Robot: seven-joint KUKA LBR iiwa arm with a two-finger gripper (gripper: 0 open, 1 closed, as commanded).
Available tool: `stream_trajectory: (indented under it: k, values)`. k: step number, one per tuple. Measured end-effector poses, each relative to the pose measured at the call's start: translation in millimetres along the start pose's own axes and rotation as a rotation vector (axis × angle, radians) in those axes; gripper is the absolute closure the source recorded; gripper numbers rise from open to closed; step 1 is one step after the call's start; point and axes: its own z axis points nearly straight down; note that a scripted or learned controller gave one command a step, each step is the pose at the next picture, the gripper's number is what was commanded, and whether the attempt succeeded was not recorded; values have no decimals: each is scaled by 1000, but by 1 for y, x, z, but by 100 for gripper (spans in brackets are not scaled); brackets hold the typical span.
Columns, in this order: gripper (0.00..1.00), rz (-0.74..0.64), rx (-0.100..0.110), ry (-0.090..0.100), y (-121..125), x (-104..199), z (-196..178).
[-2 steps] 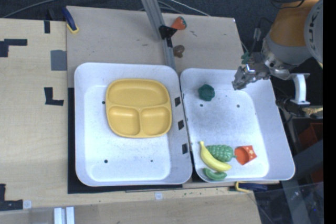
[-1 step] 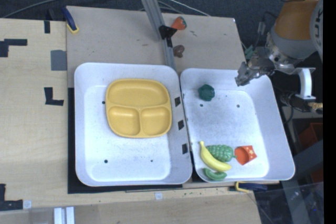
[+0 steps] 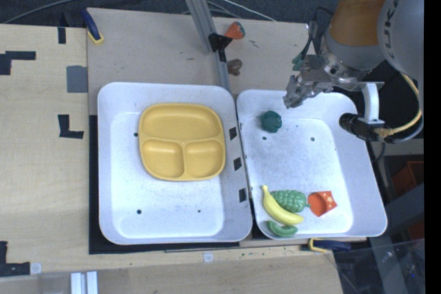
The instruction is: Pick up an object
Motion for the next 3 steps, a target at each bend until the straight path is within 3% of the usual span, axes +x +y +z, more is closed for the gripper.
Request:
stream_trajectory:
  k: [1, 3]
  values:
    - [100, 1, 1, -1, 20, 51, 7]
    - [100, 0, 1, 0, 27, 161, 4]
